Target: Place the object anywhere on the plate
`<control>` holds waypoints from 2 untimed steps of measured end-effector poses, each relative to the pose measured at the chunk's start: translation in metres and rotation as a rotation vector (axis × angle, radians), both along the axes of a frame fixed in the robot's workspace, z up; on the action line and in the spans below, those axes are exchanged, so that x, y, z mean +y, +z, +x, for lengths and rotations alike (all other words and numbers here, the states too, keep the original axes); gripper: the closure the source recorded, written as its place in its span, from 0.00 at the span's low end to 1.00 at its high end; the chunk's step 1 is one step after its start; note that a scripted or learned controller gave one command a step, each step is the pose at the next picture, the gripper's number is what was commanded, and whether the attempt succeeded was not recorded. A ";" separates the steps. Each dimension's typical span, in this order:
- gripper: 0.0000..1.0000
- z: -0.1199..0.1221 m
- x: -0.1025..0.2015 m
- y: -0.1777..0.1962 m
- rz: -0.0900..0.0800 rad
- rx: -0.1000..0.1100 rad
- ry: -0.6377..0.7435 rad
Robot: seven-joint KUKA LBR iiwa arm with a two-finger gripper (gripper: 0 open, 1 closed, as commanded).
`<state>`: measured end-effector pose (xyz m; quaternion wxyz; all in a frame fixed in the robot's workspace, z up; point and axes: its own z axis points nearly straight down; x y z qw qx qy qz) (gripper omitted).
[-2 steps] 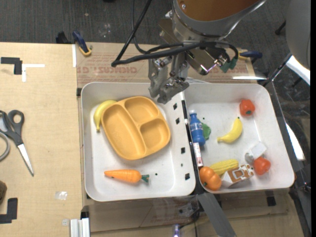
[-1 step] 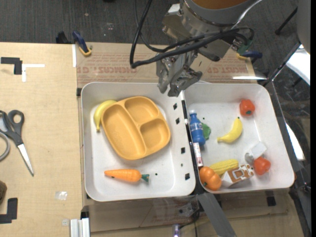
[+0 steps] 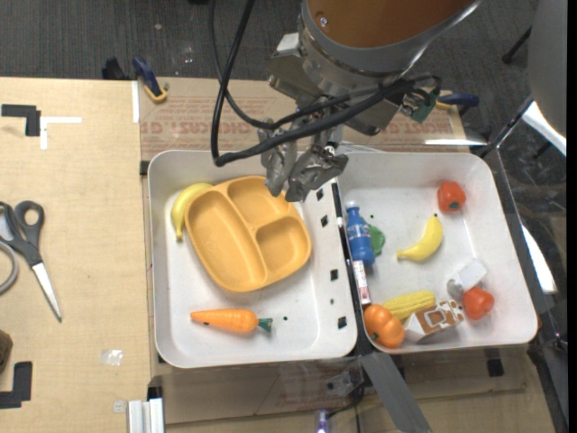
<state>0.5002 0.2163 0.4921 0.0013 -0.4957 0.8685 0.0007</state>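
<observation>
Pale wooden bench [image 3: 72,269] carried scissors [image 3: 32,251]; dark carpet [image 3: 90,16] lay behind. Gripper [image 3: 293,180] hovered over plate's [image 3: 243,237] far rim in left bin [image 3: 234,341]; finger state indeterminable. Banana [image 3: 185,204] lay against plate's left edge.

Bright even overhead light; soft shadows in white bins [image 3: 162,242]; arm [image 3: 379,25] close, slightly blurred

The grey arm with its orange band comes in from the upper right and points steeply downward. Black cables loop off its wrist on the left. The pincer [image 3: 296,180] hangs low, its two metal fingers [image 3: 275,171] slightly parted with nothing between them.
</observation>
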 end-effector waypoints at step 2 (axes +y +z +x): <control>0.00 0.005 0.004 0.000 0.000 -0.001 0.050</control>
